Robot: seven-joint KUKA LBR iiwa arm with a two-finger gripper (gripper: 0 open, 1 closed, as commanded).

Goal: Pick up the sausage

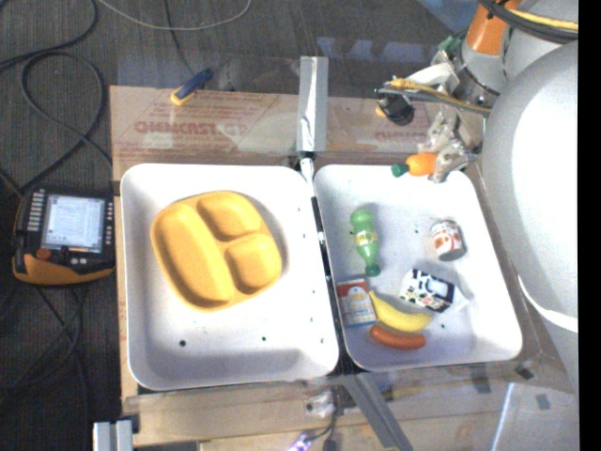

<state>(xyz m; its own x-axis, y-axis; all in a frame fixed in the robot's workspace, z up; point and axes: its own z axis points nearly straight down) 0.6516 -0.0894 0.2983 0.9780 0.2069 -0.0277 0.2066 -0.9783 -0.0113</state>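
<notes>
Nothing of the pick is looking done yet. The sausage (398,337) is lying flat at about 6 o'clock in the right bin (488,252), touching the underside of the banana (402,312), with no contact from the arm. The tool (447,153) is hovering over the bin's 12 o'clock rim, beside a carrot (419,165); whether it is open or closed cannot be told. Reaching down, gripping and lifting are all remaining. The sausage is showing as a short, smooth, reddish-orange cylinder with rounded ends.
</notes>
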